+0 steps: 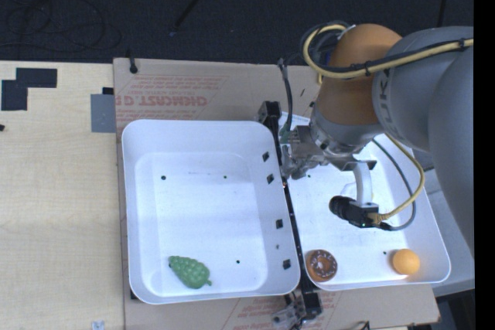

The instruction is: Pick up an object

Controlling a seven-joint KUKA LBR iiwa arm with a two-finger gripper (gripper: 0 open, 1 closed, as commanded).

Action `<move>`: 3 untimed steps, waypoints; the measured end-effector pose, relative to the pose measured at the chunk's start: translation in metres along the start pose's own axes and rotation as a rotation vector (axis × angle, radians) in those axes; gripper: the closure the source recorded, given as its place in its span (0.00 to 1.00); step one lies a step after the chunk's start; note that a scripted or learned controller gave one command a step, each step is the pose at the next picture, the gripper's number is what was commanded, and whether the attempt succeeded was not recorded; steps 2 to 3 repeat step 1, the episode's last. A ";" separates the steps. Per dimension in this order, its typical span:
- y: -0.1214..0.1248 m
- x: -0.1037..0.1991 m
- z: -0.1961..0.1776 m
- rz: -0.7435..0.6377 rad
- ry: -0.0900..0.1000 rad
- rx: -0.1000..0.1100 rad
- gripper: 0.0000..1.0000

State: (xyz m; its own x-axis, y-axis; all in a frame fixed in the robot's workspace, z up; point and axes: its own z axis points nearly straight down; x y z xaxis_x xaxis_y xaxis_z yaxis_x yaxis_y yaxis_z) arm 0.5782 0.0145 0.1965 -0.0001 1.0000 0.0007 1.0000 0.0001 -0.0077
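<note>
Over the upper left of the right bin (352,247), beside the divider, the gripper (296,156) is hanging; open or closed, we are not able to tell. Along that bin's lower edge a brown ring-shaped toy (321,265) and an orange ball (405,262) are lying well apart. A green bunch (189,272) is sitting lower left in the left bin (201,197). We are judging the ball light, smooth and prone to rolling, so we are advising a pinch across its middle.
</note>
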 end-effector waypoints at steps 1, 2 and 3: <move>0.012 0.068 0.010 -0.006 0.001 -0.005 1.00; 0.012 0.068 0.010 -0.006 0.001 -0.005 1.00; 0.012 0.068 0.010 -0.006 0.001 -0.005 1.00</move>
